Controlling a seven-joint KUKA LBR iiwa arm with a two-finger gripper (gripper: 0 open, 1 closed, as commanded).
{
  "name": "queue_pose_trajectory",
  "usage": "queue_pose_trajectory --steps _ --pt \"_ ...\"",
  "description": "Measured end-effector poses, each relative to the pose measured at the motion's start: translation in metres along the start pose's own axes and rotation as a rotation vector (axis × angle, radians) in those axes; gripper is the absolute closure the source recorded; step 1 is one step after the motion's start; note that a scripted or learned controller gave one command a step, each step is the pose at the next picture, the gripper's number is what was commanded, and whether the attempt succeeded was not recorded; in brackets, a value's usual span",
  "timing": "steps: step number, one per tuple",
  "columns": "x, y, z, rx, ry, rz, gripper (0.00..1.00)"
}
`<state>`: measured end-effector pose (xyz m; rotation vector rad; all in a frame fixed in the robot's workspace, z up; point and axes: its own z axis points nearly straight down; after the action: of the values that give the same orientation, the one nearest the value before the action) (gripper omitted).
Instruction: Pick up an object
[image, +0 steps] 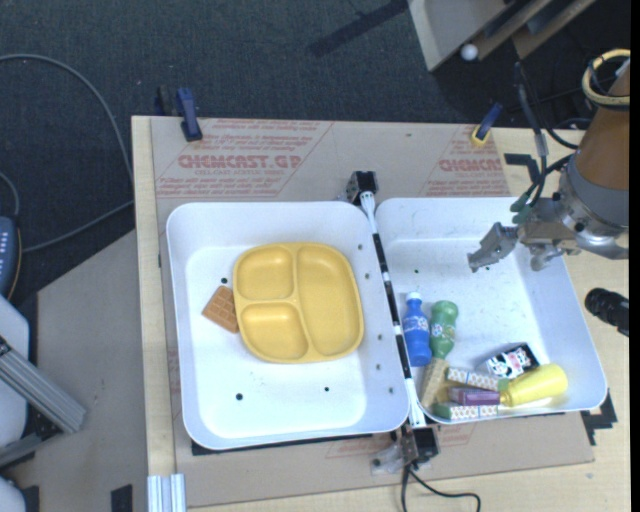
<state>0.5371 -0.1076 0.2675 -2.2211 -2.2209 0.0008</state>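
Above the right white plastic bin (570, 290), the grey two-finger gripper (515, 248) hovers, jaws apart, gripping nothing.

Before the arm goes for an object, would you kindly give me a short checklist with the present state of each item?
1. Pincer carrying nothing: ok, it hangs over bare floor at the back of the right bin.
2. Objects available: ok, blue bottle, green bottle and yellow cup lie at the bin's front.
3. Pincer above a target: not ok, the cluster lies nearer the front.
4. Objects separated: not ok, the bottles lie side by side.
5. Finger opening: cannot tell.
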Motion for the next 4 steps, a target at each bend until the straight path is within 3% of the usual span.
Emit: queue_pose_trajectory --steps 1,2,3,4 --pt "0.051 -0.028 0.082 0.001 0.0 -0.001 0.0" --pt "0.085 0.065 0.083 -0.002 0.0 -0.001 0.0" --pt "0.142 -0.03 0.072 0.002 0.001 -0.001 0.0" --pt "0.088 0.005 0.083 -0.002 -0.001 0.002 0.0"
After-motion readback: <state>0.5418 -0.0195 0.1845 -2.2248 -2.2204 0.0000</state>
